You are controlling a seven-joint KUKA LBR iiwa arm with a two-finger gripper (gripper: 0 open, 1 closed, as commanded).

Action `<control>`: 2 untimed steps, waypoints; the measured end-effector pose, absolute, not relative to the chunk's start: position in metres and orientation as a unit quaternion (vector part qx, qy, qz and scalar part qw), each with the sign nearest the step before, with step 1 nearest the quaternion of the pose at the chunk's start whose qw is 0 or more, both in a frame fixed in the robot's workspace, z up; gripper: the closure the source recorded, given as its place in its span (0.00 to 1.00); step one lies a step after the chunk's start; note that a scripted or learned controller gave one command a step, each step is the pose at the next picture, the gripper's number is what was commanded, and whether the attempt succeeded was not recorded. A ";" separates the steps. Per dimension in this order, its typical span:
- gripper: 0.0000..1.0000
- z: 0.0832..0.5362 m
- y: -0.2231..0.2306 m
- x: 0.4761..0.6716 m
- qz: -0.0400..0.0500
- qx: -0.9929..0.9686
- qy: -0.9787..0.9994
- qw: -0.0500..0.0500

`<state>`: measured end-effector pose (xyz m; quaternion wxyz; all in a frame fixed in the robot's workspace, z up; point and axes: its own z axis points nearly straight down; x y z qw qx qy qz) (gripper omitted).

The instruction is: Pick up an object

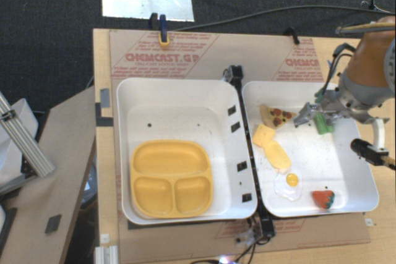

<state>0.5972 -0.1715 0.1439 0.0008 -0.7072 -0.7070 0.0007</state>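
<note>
While the bench is viewed from its near edge toward its far edge, the following is noted.

Strawberry (pixel 323 198): a red toy fruit is seen at the near right of the right bin (pixel 365 195), its green leafy end turned toward the view's right.
Fried egg (pixel 288 185): a white piece with a yellow yolk is laid just left of the strawberry.
Yellow tray (pixel 172 179): a three-compartment plate is set in the near half of the left bin (pixel 179 99).
Yellow pieces (pixel 270 145): two pale yellow items are placed touching; their long axis runs from near-right to far-left.
Pizza slice (pixel 276 115): it is found at the far left of the right bin, its tip pointed toward the view's left.
Green object (pixel 323 123): a small green item is seen upright right under the gripper (pixel 315 114); whether it is grasped cannot be told.
Gripper state: it cannot be told.
Writing: "CHEMCAST GP" is printed in red on the board (pixel 185 49) beyond the bins.
</note>
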 end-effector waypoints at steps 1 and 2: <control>1.00 0.158 -0.172 0.599 -0.001 -0.707 -0.707 -0.002; 1.00 0.220 -0.171 0.608 -0.002 -0.705 -0.709 -0.004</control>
